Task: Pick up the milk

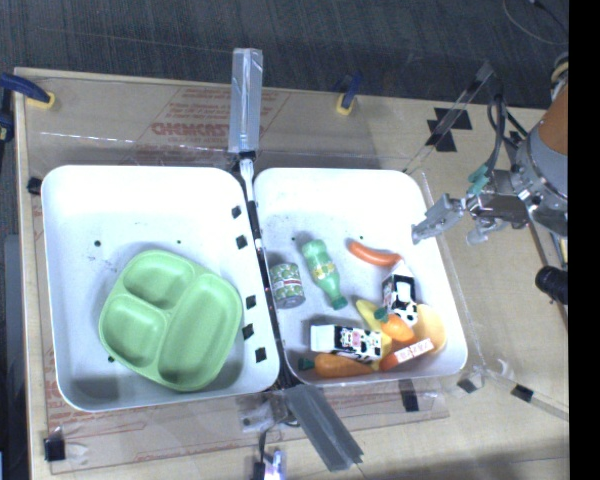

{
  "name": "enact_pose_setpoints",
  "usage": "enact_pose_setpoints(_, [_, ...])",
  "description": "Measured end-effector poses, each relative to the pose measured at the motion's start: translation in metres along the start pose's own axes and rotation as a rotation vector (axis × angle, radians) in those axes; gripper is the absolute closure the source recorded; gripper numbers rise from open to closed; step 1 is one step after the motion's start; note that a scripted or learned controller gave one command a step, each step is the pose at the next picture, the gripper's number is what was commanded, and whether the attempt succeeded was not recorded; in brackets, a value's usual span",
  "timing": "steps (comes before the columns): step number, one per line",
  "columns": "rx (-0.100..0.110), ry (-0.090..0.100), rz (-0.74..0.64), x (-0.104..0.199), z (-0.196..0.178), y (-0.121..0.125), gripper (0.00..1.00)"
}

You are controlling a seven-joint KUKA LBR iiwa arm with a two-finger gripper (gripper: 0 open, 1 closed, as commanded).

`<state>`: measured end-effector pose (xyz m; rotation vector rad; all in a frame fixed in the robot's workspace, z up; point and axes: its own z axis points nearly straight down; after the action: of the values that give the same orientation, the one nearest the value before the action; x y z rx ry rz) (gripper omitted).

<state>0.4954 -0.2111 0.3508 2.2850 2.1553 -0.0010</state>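
Cow-spotted boxy milk carton (346, 341) lies flat in the right bin (380, 190); gripper (435, 220) finger state unclear.

Arm (540, 183) at right: grey metal body, orange band (557, 118) curving above wrist. Wrist block silver-grey, boxy, brackets and small fittings stacked on it. Dark cables (498, 133) looping alongside, teal-green connector (477, 178) near wrist. Gripper (427, 224) pale grey, slim, angular. Black rounded part (552, 283) lower down, by edge.
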Motion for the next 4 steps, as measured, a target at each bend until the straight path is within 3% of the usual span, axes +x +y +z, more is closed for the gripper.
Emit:
enact_pose_setpoints(1, [0.003,0.001,0.146,0.062,0.038,0.005,0.0])
enact_pose_setpoints(2, [0.004,-0.001,0.163,0.025,0.067,0.029,0.0])
enact_pose_setpoints(3, [0.003,0.001,0.198,0.04,0.027,0.035,0.0])
enact_pose_setpoints(4, [0.004,0.0,0.091,0.009,0.134,0.004,0.0])
